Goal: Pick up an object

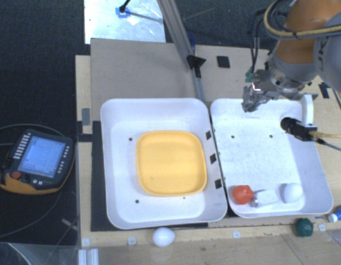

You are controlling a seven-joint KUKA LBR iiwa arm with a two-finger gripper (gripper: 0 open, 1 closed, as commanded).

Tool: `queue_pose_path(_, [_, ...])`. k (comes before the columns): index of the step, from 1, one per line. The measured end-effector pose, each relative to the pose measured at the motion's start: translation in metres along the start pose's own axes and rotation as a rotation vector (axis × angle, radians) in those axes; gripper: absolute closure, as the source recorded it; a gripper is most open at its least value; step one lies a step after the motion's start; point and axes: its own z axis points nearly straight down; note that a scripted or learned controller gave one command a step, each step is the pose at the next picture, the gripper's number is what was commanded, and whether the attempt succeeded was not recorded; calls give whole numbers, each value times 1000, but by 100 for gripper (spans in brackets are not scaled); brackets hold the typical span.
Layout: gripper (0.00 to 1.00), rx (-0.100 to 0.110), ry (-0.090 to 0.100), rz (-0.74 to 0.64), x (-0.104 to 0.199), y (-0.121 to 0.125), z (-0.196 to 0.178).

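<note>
My gripper [251, 105] hangs over the far edge of the right bin [269, 148], with nothing visible between its tips. At the bin's near edge lie three objects in a row: a red-orange ball-like piece [241, 194], a small white block [265, 196] and a white egg-shaped object [292, 192]. They are well apart from the gripper, toward the front of the bin.
The left bin [117, 164] holds a square yellow plate [171, 162]. A white egg [163, 237] and a dark green ball [303, 227] lie on the bench in front of the bins. A teach pendant [36, 160] sits on the floor at left. A metal pole [178, 26] slants behind the bins.
</note>
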Motion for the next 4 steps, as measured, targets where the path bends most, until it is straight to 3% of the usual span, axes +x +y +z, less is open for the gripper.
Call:
queue_pose_path(2, [100,2,0,1,97,29,30])
queue_pose_path(3, [100,0,0,1,141,46,19])
queue_pose_path(4, [0,1,-1,4,139,46,20])
